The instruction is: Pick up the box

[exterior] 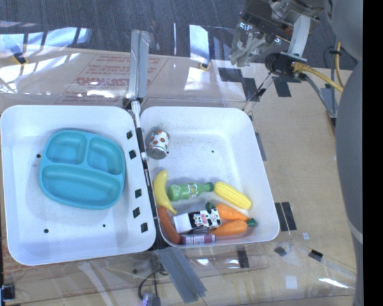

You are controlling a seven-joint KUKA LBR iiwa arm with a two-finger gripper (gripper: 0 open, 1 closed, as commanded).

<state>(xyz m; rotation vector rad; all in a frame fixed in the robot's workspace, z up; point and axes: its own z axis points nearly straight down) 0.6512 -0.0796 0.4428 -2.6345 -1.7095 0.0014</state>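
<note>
Camera view shows me the gripper (246, 50) high at the upper right of the frame, above the bench and past the top edge of the right bin (258, 171); I cannot tell if it is open or closed; nothing is in it. The box (201, 220), white with black spots, lies at the lower middle of the frame in that bin, touching the carrot (233, 214), below the green bottle (188, 190); the blue plate (83, 169) sits in the left bin (13, 190).

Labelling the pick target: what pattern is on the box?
White with black cow-like patches; the box lies among the toy food, seen in the camera view.
</note>
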